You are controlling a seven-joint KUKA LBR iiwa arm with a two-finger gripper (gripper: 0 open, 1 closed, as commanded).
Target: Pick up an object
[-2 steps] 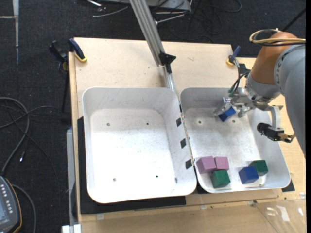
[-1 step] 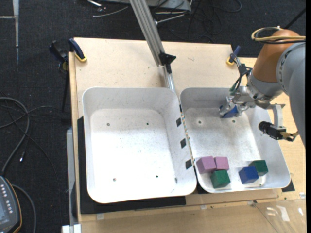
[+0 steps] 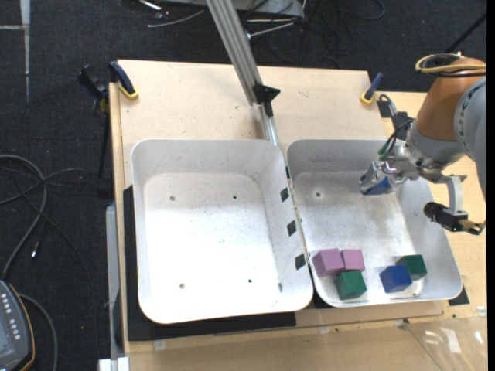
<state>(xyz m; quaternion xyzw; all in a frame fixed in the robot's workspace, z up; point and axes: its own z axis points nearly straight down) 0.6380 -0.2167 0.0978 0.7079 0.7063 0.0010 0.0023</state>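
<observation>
Your gripper (image 3: 374, 182) hovers in right bin (image 3: 325, 161); blocks, e.g. purple block (image 3: 328, 261), lie well nearer cam; fingers' state: can't tell

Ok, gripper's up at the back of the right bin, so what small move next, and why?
Probably bring the gripper toward the near end of the right bin. The blocks all lie there: two purple blocks, a green block, a blue block, another green one.
</observation>
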